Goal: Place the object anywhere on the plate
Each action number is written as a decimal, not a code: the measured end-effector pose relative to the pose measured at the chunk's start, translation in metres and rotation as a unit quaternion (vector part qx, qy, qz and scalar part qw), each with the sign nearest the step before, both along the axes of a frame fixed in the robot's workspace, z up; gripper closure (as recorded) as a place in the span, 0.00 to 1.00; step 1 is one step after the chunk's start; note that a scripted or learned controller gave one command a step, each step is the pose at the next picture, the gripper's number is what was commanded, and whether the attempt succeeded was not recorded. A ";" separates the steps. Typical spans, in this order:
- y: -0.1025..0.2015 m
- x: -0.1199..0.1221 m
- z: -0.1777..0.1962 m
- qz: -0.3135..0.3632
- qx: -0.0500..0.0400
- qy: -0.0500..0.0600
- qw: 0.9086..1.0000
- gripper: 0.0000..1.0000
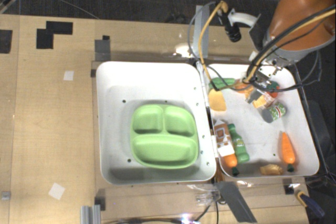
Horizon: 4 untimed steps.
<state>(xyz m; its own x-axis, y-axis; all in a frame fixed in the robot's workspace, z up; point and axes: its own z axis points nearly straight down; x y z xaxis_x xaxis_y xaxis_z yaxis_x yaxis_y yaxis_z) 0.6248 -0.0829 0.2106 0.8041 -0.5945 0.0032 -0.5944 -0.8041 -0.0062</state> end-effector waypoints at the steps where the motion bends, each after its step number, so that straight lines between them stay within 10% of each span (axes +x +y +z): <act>1: -0.044 -0.048 -0.025 0.084 -0.001 0.002 0.996 1.00; 2: -0.021 -0.062 0.026 -0.015 0.000 0.000 1.000 1.00; 3: -0.036 -0.120 -0.102 0.033 0.002 0.008 0.999 1.00; 4: -0.033 -0.086 0.065 0.205 -0.003 -0.001 0.979 1.00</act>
